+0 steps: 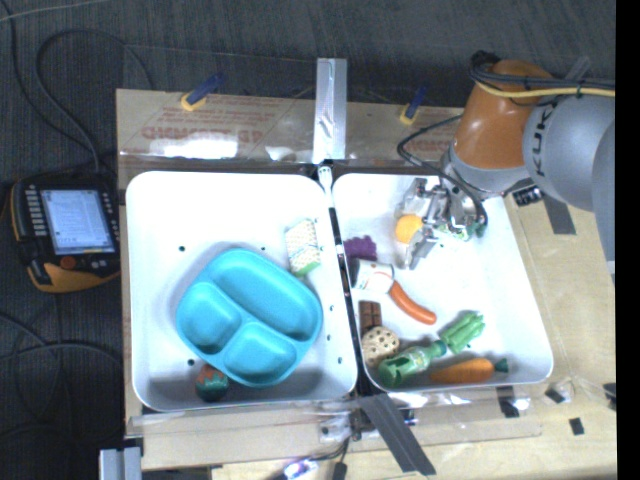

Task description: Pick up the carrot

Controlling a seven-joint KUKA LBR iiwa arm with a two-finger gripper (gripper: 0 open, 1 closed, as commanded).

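The carrot (462, 371) is orange with a green stub at its right end. It lies flat along the front wall of the right bin. My gripper (414, 229) is low over the back of that bin, well behind the carrot and slightly to its left. Its fingers (419, 250) stand open. A small yellow toy fruit (406, 229) lies in the gap between them. Nothing hangs from the gripper.
The right bin (520, 268) also holds a red-orange sausage (412, 303), green vegetables (432, 347) touching the carrot, a cookie (379, 342), a chocolate piece (371, 315) and a purple item (360, 247). The left bin (150, 228) holds a blue divided plate (250, 313) and a wrapped snack (302, 245).
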